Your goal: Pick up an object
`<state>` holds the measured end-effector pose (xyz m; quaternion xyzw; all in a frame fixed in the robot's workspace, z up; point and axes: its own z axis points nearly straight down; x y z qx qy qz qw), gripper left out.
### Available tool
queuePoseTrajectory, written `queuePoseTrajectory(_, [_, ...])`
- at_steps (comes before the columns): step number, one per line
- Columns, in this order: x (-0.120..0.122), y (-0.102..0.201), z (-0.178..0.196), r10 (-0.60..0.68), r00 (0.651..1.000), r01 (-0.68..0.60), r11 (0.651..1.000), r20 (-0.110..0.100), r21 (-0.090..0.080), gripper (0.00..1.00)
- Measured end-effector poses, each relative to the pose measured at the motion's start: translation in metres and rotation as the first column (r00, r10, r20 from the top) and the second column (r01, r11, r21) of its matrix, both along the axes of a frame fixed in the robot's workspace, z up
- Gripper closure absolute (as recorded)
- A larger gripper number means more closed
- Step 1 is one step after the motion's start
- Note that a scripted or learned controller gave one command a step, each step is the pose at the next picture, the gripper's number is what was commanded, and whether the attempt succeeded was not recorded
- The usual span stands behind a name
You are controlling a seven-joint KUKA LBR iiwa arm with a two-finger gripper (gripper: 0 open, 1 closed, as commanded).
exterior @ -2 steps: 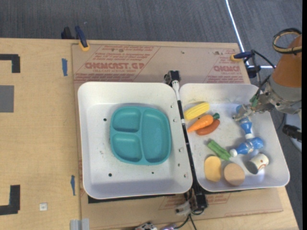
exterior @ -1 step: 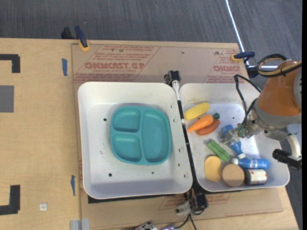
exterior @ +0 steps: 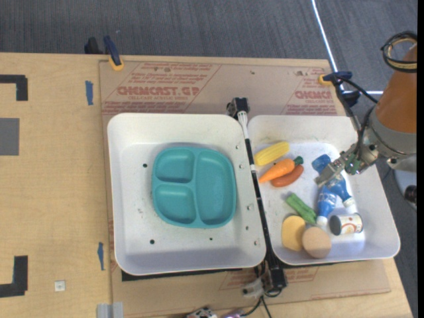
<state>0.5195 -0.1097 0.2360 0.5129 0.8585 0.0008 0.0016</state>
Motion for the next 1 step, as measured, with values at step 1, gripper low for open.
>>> queuePoseTrajectory(1, [-0.0216, 0.0780, -0.0039, -0.102, 0.995, 0.102, 0.995, -0.005, 0.001, 1.00])
